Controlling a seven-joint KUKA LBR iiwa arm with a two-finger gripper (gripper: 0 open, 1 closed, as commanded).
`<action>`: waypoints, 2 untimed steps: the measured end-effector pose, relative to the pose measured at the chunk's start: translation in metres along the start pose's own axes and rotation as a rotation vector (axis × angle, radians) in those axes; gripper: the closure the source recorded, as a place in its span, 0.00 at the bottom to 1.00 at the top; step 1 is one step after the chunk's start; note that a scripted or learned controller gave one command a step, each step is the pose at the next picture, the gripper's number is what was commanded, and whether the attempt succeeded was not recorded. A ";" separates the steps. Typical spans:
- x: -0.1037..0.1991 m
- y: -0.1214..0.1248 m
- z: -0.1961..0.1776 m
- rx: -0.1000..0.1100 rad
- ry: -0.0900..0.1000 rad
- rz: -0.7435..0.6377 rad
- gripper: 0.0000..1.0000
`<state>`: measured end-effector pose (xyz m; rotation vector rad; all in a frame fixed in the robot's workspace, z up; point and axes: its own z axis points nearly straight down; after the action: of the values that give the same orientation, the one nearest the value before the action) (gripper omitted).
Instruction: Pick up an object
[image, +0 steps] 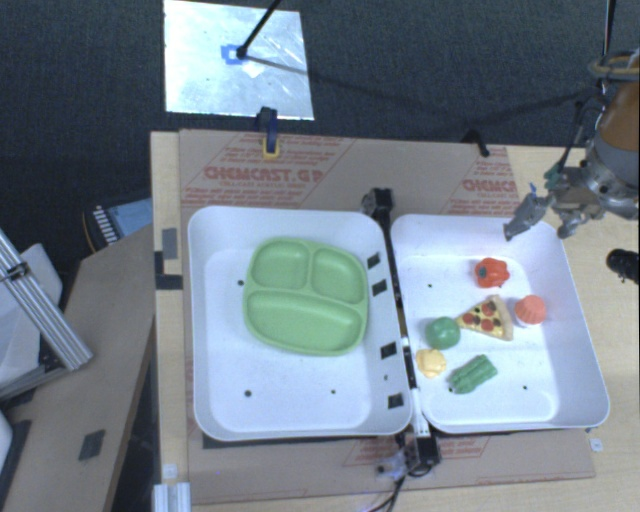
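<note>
The gripper is hanging over the far right corner of the right bin, its two fingers spread apart and gripping nothing. One fingertip is pointing down at the bin's back edge, the other is sitting nearer the wrist.

The nearest piece is the tomato, lying just below and left of the fingers on the bin floor. It is looking like small, light, hard plastic toy food: smooth and rounded, so it is likely to slip or roll unless the fingers are closing across its widest middle.

Beyond it the pizza slice, a pink ball, a green ball, a yellow piece and a green pickle are clustering toward the bin's middle.

The arm is reaching in from the right, wrist held high and tilted leftward. In the left bin a green tray is lying.
</note>
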<state>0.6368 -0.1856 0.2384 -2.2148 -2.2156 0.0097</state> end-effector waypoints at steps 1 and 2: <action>0.001 0.002 -0.008 -0.012 -0.002 -0.003 0.00; -0.009 0.002 0.041 -0.009 -0.003 -0.001 0.00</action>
<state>0.6388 -0.1949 0.1969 -2.2199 -2.2220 0.0026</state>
